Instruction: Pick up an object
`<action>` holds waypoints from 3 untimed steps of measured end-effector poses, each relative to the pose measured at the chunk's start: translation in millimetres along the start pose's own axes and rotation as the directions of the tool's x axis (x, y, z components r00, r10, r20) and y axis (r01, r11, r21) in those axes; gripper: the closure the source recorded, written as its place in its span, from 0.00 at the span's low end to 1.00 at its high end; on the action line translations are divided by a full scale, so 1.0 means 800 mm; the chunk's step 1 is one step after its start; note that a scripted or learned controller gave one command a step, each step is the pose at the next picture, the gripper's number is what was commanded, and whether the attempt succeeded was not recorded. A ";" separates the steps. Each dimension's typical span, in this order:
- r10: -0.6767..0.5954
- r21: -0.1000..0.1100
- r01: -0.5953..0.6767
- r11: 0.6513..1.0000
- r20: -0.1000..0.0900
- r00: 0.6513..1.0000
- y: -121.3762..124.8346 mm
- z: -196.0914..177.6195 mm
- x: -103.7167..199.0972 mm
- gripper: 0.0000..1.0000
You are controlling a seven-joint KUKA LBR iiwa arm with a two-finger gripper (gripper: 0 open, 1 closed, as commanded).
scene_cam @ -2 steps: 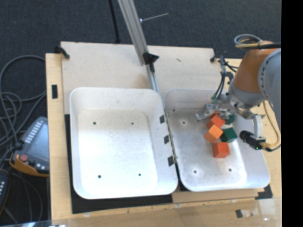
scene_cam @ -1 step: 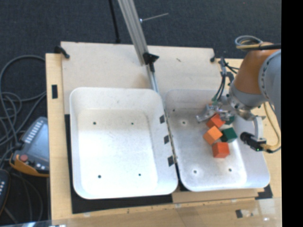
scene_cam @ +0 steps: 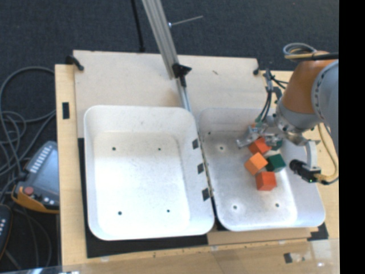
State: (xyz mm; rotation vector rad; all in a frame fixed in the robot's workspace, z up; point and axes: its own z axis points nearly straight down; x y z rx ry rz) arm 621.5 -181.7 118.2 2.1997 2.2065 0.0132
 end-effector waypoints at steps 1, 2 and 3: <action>-0.001 -0.004 0.001 1.000 0.004 1.000 -0.006 0.000 -0.004 0.00; 0.001 -0.011 -0.001 1.000 0.003 1.000 -0.003 0.000 -0.005 0.00; -0.001 -0.011 0.001 1.000 0.002 1.000 0.002 0.001 -0.006 0.00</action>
